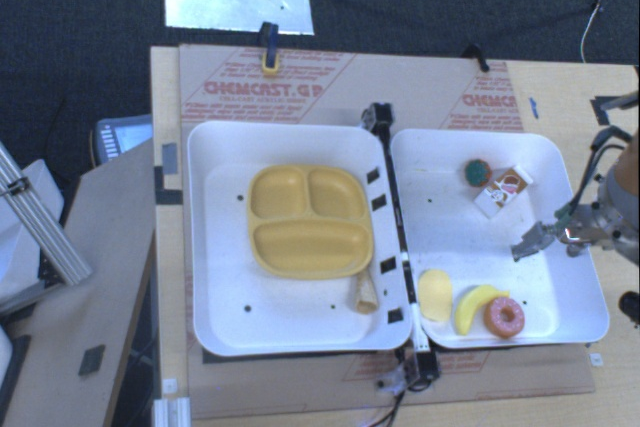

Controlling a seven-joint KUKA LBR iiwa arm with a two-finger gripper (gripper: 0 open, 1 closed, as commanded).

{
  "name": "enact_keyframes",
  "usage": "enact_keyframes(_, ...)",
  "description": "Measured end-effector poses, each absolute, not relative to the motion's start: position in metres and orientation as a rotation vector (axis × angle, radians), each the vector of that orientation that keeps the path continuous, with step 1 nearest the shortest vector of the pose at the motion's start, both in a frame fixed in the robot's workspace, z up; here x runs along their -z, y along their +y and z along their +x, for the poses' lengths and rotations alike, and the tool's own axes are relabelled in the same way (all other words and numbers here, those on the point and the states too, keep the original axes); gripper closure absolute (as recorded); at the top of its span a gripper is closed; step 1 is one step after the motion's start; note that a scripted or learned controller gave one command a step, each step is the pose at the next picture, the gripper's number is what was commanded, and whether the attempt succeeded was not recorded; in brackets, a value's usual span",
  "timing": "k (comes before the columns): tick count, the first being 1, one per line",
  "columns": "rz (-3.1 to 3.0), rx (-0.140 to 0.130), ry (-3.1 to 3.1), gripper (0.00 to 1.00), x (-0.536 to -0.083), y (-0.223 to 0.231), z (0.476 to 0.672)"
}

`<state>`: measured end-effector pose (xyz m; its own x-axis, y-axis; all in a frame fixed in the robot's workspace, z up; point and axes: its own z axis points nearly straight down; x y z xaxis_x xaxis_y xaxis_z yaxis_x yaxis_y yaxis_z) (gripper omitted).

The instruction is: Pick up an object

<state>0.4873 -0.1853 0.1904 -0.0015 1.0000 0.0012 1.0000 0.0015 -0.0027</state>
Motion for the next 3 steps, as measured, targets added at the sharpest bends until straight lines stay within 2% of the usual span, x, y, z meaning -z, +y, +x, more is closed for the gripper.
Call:
enact_keyframes(1, -2.219, -0.001, -2.221, 0.0, -0.148, -0.188, 0.488)
enact_keyframes(2, -2.219, -0.001, -2.221, 0.0, -0.101, -0.185, 0.497)
enact_keyframes(3, -2.223, 0.002, -2.224, 1.0, -0.114, -0.186, 0.498)
